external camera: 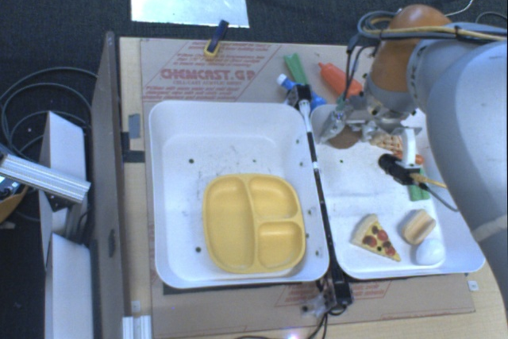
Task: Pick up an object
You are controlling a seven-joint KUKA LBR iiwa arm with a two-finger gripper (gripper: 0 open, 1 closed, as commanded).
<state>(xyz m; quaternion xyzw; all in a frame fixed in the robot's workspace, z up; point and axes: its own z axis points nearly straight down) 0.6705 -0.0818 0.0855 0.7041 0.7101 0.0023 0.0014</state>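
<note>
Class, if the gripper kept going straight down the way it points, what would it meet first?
Probably the brown round object under the gripper at the right bin's far left corner; depth is unclear.

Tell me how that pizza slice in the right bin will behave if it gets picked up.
The pizza slice looks like a moulded toy, so probably stiff and light. It lies flat on the right bin, so it likely slides rather than rolls. Its low edges may be hard to pinch.
</note>
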